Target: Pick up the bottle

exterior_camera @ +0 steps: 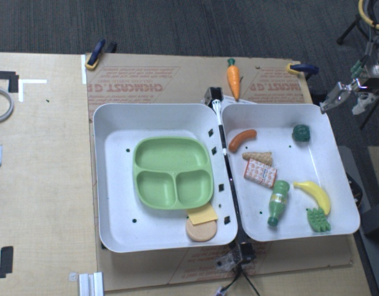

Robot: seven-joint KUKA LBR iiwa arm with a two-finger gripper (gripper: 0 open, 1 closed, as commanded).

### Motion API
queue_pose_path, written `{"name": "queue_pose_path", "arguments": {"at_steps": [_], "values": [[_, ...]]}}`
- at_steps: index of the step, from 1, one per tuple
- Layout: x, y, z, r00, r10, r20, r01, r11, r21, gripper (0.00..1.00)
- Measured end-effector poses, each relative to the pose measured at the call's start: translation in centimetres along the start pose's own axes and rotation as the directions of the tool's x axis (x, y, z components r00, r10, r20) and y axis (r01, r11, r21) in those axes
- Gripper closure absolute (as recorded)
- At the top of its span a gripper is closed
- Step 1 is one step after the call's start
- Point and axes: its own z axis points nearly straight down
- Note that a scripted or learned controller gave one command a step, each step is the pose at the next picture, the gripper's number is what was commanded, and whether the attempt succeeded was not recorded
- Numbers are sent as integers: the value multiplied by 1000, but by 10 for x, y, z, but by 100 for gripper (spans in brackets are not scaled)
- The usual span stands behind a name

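The green bottle (277,203) lies in the right bin (337,159), near its front wall, with its cap end pointing toward the front. A red and white box (260,175) touches its upper end, and a banana (316,194) lies just to its right. My gripper (347,92) hangs at the right of the view, outside the right bin's far right corner and well apart from the bottle. Nothing is seen held in it.
The right bin also holds a sausage (242,139), a wafer (257,158), a dark green lump (301,133) and a green toy (318,219). The left bin (109,165) holds a green divided plate (174,172), a cheese slice (203,214) and a round bun (201,229). A carrot (233,78) lies behind the bins.
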Motion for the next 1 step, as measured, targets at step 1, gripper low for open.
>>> {"name": "queue_pose_path", "arguments": {"at_steps": [1], "values": [[0, 1, -10, 1000, -3, 2, 3, 1000, -1, 100]]}}
